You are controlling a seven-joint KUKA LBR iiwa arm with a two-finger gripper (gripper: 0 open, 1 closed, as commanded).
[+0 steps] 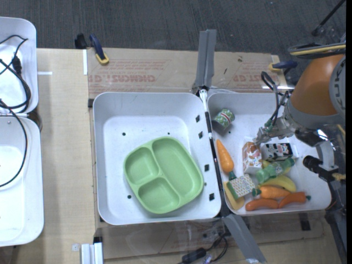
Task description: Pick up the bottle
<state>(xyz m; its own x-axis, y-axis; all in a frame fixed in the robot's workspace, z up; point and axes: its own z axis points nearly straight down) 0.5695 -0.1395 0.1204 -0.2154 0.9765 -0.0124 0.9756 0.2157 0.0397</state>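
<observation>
Two bins side by side on the surface (60, 147).
A divided plate (163, 175) lies in the left bin (104, 147); the right bin (242, 100) holds a carrot (224, 155), a can (224, 117) behind it, and the bottle (270, 172) right of the carrot.

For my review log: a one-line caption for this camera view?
Gripper over right bin's toy food; green tray in left bin.

Pale green plate (163, 175) in a white bin (104, 147); orange carrots (275, 198), yellow banana (286, 181), seemingly green bottle (270, 173), green-striped can (224, 117).

camera: fixed overhead, slanted | covers both bins (102, 147) (arm enters right)
</observation>
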